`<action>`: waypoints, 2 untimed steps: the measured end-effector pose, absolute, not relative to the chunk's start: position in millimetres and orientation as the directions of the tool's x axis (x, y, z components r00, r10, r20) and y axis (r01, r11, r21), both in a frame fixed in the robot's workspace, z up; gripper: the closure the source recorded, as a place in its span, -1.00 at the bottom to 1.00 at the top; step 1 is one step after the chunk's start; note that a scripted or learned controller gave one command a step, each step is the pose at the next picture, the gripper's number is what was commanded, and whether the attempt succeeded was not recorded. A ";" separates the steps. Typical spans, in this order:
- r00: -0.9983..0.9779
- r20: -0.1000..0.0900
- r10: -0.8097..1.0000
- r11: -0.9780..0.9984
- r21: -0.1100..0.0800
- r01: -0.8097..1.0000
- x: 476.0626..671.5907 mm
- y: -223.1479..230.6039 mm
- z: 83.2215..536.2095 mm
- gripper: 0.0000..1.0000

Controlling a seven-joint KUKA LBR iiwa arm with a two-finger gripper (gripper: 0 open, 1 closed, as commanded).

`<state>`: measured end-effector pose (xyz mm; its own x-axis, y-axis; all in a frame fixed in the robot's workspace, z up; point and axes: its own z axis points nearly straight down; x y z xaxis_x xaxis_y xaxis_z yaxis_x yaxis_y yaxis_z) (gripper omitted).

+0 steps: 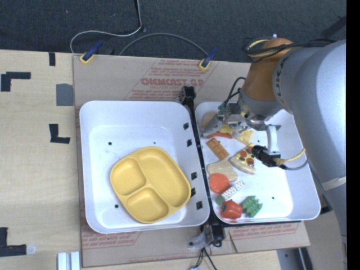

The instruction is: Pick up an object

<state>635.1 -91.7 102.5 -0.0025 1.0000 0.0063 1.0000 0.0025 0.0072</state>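
Note:
The right bin (292, 198) holds several toy foods. Among them are a pizza slice (244, 161), a brown waffle piece (216, 147), a beige bread slice (223, 167), an orange-red tomato (219, 182), a red pepper (229, 208) and a green vegetable (252, 205). A yellow piece (246, 135) and a red-orange piece (218, 133) lie at the bin's far end. My gripper (229, 118) hangs low over that far end, right above the red-orange and yellow pieces. The wrist hides much of it.
The left bin (95, 122) carries a yellow divided plate (149, 183). A black divider (194, 145) runs between the bins. The grey arm (320, 106) covers the right bin's far right side. Cables (289, 161) trail by the pizza slice.

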 end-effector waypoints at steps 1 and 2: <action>-0.002 0.000 1.000 0.002 -0.001 1.000 633.6 -95.0 83.8 -1.00; -0.002 0.001 1.000 0.002 -0.001 1.000 636.1 -94.3 84.3 -1.00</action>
<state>636.1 -94.3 84.3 -0.0015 1.0000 0.0006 1.0000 0.0015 -0.0009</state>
